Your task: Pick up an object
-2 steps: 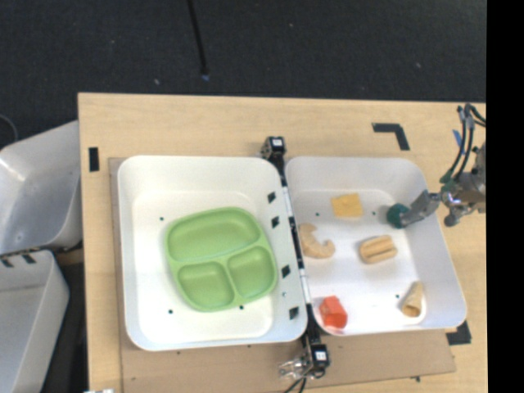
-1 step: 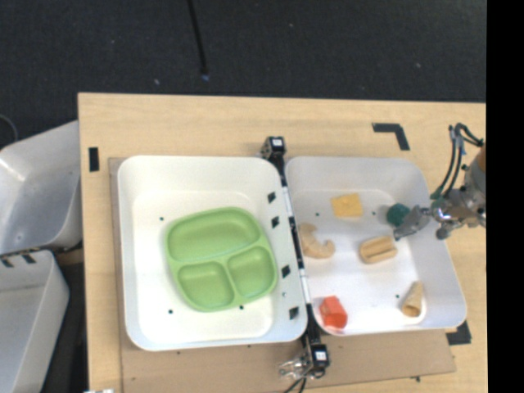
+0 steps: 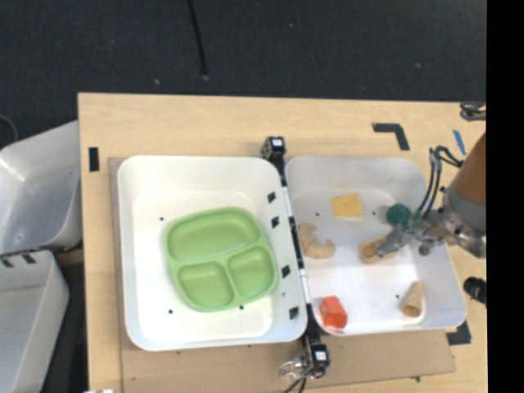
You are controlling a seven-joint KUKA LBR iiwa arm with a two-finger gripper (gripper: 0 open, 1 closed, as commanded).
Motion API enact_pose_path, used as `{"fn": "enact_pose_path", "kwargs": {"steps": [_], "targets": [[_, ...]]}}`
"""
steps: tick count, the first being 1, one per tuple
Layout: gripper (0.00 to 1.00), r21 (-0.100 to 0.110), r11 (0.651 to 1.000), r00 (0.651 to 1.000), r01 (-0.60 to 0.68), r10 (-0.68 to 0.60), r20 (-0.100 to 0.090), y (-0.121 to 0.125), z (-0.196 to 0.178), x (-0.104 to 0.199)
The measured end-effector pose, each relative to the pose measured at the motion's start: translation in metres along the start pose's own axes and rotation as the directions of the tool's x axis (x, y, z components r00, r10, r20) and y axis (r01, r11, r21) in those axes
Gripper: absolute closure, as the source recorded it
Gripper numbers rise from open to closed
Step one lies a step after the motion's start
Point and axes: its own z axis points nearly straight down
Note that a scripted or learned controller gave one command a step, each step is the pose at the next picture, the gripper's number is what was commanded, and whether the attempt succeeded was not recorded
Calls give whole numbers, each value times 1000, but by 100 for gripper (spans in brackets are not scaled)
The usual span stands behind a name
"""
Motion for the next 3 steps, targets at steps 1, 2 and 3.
{"fn": "enact_pose_path", "kwargs": {"steps": [1, 2, 3], "targets": [[0, 0, 1000, 1000, -1, 1, 0, -1, 53, -1], [100, -7, 1000, 1000, -4, 4, 2, 1, 39, -2], [100, -10, 1000, 1000, 3, -3, 3, -3, -23, 0]]}}
